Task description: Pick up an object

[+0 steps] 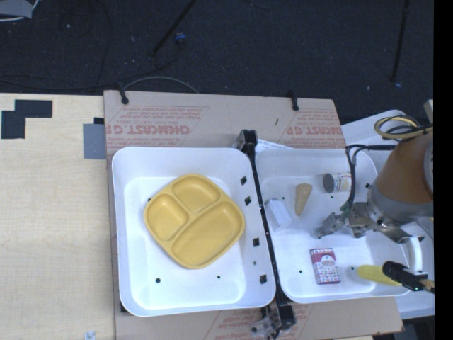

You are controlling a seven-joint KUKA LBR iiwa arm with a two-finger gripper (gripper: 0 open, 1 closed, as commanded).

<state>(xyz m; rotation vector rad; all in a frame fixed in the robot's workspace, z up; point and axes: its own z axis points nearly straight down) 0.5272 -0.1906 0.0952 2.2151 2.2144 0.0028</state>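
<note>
Along the far side lies a dark carpeted floor (233,34), crossed by thin black cables (177,20). To the left sits a pale wooden bench (49,232) with black square markings (25,115) and a grey patch (93,140) near its far edge. A brown cardboard sheet (212,119) printed with red lettering lies flat in the middle. Light is even and dim over the floor.

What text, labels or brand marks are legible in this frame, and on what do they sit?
"CHEMCO2T", as it reads upside down in red, on the cardboard sheet behind the bins; smaller lines under it are blurred.
More red print on the cardboard's front edge: unreadable.
Small red box in the right bin: print too small to read.
</note>
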